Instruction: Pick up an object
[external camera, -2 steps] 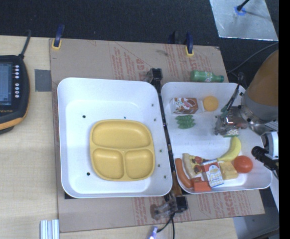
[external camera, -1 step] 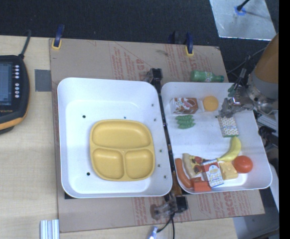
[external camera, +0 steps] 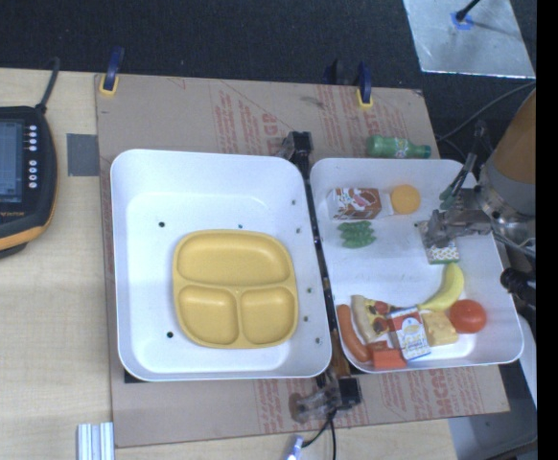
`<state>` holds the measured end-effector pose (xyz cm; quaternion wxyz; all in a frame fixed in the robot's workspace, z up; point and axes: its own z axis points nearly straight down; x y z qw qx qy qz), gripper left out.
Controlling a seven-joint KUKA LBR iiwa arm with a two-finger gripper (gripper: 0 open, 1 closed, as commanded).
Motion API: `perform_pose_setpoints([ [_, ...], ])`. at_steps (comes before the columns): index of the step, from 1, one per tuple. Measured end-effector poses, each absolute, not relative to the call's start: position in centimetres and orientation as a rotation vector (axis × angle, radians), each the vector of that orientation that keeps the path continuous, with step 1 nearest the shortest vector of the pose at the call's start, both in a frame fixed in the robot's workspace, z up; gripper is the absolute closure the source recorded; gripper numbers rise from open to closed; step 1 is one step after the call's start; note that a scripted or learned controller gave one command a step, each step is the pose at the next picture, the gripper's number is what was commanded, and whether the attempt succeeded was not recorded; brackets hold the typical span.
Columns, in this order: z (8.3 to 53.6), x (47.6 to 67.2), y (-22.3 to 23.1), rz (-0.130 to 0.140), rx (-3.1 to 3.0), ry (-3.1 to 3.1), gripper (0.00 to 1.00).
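Banana (external camera: 447,287) lies just below the gripper (external camera: 442,241), tomato (external camera: 468,315) beyond; finger state: cannot tell

In the right bin (external camera: 327,257), a banana (external camera: 447,288) is seen curved near the right wall, with a red tomato (external camera: 468,315) just beside its near end. A wrapped packet (external camera: 356,202) and an orange ball (external camera: 406,199) are placed at the far side, a green item (external camera: 358,235) just near them. Packaged foods (external camera: 394,332) are piled along the near wall.
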<state>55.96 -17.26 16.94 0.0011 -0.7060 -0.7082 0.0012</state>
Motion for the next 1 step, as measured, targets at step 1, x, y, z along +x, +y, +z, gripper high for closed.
perform_pose_setpoints([
  [1, 22.19, 55.83, -15.59, 0.001, -2.217, -2.224, 1.00],
])
